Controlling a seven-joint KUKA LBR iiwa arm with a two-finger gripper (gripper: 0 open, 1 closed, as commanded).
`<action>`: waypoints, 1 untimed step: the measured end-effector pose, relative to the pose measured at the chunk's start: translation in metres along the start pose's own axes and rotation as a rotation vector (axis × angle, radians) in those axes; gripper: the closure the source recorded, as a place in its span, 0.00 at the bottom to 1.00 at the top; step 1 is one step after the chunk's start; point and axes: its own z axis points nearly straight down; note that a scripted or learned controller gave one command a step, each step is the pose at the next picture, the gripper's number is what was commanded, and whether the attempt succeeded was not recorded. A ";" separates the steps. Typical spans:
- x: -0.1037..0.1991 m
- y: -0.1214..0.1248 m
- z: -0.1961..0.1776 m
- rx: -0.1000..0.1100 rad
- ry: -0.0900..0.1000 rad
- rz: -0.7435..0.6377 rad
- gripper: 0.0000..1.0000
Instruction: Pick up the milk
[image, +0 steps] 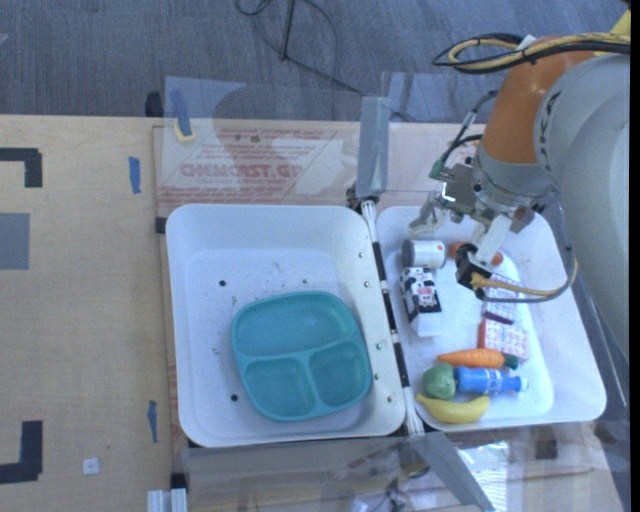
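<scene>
Gripper (438, 207) hangs over right bin (588, 398), apart from milk (421, 296)

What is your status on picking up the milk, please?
Gripper at right bin's far end. Milk carton lying along bin's inner wall, not gripped. White can close by its far end.

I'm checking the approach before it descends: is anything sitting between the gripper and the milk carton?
A small white can lies between them in the right bin, close against the far end of the milk carton, with the gripper just beyond it. Nothing covers the carton itself.
</scene>
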 end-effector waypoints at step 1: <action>0.015 -0.065 0.001 0.003 0.000 -0.115 0.00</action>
